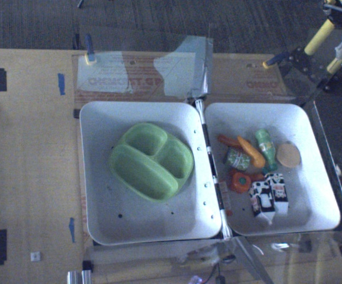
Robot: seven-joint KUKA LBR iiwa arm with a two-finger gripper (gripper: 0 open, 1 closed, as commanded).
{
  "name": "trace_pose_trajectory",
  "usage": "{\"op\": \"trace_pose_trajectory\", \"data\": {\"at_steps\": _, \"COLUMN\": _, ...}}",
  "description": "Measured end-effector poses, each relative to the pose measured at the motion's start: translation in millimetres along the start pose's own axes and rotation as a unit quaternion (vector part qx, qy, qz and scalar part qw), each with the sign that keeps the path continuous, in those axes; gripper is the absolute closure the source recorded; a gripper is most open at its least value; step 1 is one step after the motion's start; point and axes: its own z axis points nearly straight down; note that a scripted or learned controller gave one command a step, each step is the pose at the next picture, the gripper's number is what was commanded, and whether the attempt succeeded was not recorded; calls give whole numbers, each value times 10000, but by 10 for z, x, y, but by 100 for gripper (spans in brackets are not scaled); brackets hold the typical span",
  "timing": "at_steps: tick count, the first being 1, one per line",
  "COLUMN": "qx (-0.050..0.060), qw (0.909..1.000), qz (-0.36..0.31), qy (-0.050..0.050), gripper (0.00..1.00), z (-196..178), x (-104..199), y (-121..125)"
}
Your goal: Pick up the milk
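The milk (268, 197), a carton printed in black-and-white cow patches, is seen lying in the near part of the right bin (319, 215), just beside a red round piece (240, 182). A green divided tray (152, 160) is held in the left bin (100, 218). The state of the jaws cannot be told.

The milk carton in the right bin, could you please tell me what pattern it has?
The milk carton is white with black cow-like patches, seen best in the camera view.
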Motion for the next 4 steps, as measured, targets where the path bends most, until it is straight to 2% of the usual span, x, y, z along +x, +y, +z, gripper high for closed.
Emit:
{"op": "trace_pose_trajectory", "data": {"at_steps": 1, "qx": 4, "qw": 10000, "qz": 0, "qy": -3, "gripper": 0, "z": 1, "x": 1, "y": -3}}
{"op": "trace_pose_trajectory", "data": {"at_steps": 2, "qx": 22, "qw": 9996, "qz": 289, "qy": -17, "gripper": 0, "z": 1234, "x": 43, "y": -253}}
{"op": "trace_pose_trajectory", "data": {"at_steps": 3, "qx": 23, "qw": 9999, "qz": 129, "qy": -16, "gripper": 0, "z": 2112, "x": -133, "y": -974}}
{"op": "trace_pose_trajectory", "data": {"at_steps": 4, "qx": 21, "qw": 9998, "qz": 192, "qy": -8, "gripper": 0, "z": 3158, "x": -429, "y": -930}}
